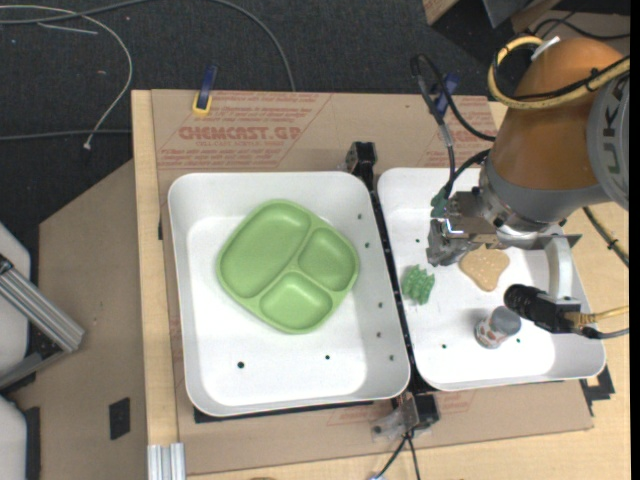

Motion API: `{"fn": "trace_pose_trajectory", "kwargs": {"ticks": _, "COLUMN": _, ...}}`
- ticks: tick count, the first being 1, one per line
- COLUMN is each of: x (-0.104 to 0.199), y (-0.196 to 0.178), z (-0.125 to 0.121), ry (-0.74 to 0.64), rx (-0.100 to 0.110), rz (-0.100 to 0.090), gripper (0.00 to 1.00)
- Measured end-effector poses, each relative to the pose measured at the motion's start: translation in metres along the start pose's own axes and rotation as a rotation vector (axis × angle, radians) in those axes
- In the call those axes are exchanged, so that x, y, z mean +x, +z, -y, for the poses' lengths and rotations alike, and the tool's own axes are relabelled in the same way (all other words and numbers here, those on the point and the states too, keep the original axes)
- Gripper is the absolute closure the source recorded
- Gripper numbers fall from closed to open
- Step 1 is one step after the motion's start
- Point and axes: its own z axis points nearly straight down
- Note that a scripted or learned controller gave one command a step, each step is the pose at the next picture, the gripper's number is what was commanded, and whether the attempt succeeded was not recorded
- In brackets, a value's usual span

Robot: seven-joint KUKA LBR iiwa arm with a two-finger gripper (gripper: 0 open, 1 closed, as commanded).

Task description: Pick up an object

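Cardboard [250, 128] under the bins reads "CHEMCAST GP" in red print.

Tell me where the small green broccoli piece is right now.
The green broccoli piece lies in the right bin, near its left wall, just left of the tan piece and below the pincer.

Robotics lab: cardboard-topped bench [250, 118], loose cables [100, 28], KUKA arm [550, 118].
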Motion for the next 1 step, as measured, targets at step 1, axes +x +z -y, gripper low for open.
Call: {"fn": "trace_pose_trajectory", "kwargs": {"ticks": 1, "x": 0.0531, "y": -0.0023, "z": 0.0043, "ry": 0.0, "rx": -0.002, "rz": 0.001, "gripper": 1.0}}
